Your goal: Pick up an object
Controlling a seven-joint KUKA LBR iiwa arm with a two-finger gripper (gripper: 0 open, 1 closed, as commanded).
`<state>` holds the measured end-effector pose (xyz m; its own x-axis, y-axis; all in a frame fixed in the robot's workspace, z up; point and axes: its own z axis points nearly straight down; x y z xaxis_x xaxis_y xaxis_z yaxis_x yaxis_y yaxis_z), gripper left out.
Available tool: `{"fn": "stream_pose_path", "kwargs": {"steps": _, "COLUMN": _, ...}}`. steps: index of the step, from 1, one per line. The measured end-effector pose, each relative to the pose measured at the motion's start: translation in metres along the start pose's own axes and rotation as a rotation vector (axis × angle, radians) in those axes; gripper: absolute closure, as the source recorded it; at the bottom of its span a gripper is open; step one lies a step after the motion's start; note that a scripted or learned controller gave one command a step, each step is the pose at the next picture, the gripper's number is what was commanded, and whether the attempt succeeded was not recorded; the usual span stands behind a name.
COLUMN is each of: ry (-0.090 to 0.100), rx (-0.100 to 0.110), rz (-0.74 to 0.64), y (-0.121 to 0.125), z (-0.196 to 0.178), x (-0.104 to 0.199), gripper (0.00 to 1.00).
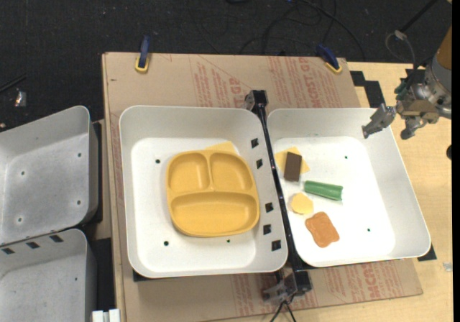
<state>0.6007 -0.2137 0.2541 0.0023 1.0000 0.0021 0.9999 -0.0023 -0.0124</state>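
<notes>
Dark floor strewn with cables surrounds the bench (237, 83), a brown board with two yellow clamps (142, 62) on its far edge and two shallow white bins side by side on top. At about three o'clock in the view, the pincer (394, 121) hangs over the upper right corner of the right bin (374, 241), its two fingers spread apart with nothing between them. From there toward eight o'clock, inside the right bin and well apart from the pincer, lie the small objects: a brown block (292, 166) resting on a yellow piece (302, 163) near the bin's left wall, a green stick (323, 190) just below it, a yellow wedge (301, 204) near the stick's left end, and an orange slab (321, 229) at about six o'clock from the wedge. Farther toward nine o'clock, past the black divider between the bins, the left bin (144, 241) carries a yellow compartment tray (213, 192) lying flat. Beyond it, at the view's left edge, stand grey metal trays (43, 162) off the bench.
</notes>
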Motion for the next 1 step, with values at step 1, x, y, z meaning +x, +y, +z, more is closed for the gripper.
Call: {"fn": "stream_pose_path", "kwargs": {"steps": 1, "ry": -0.003, "rx": -0.013, "rz": -0.004, "y": 0.0024, "z": -0.0081, "x": 0.001, "gripper": 0.0}}
